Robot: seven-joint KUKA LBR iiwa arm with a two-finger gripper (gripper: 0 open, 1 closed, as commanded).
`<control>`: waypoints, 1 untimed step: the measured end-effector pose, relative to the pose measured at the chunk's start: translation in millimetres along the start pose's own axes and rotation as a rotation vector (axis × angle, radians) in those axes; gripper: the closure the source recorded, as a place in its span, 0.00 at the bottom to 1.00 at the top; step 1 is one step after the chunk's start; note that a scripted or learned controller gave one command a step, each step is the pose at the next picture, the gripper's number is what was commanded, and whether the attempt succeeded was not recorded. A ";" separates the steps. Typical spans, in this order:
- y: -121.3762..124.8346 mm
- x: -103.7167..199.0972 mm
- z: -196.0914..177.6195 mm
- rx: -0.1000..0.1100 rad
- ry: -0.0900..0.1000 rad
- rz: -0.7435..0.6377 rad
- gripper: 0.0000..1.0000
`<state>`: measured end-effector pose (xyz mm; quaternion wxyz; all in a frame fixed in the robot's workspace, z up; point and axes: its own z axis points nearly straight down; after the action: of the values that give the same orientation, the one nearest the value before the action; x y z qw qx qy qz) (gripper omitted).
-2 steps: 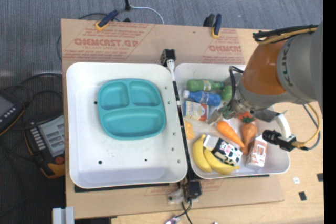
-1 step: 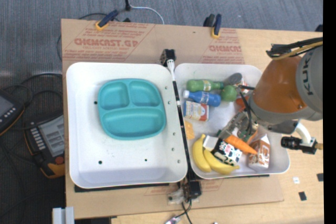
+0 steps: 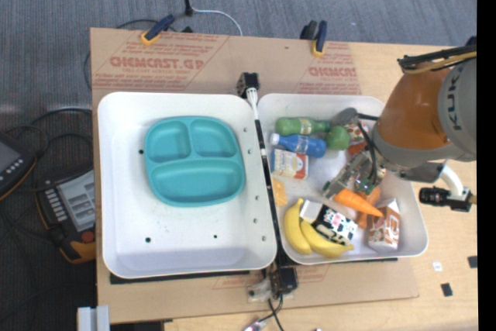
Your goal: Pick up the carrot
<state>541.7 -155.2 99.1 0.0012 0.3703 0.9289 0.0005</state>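
Bananas (image 3: 310,232) lie at the near edge of the right bin (image 3: 411,244), w/ a black-and-white carton (image 3: 337,222) touching them. Carrot (image 3: 358,202) sits just beyond that carton, tilted, thick end toward the arm, next to a small orange-white juice box (image 3: 384,229). Gripper (image 3: 350,176) hangs right above the carrot's far side; can't tell if it's released or clenched, and can't tell if it touches the carrot. Further back: blue bottle (image 3: 301,143), green bottle (image 3: 304,125), small pouch (image 3: 287,163). Left bin (image 3: 116,229) holds a teal divided plate (image 3: 194,160).
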 end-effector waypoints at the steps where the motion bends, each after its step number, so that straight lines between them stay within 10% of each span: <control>1: -0.4 0.2 0.4 0.001 0.001 0.000 0.00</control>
<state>541.3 -155.3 98.7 0.0006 0.3703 0.9289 0.0003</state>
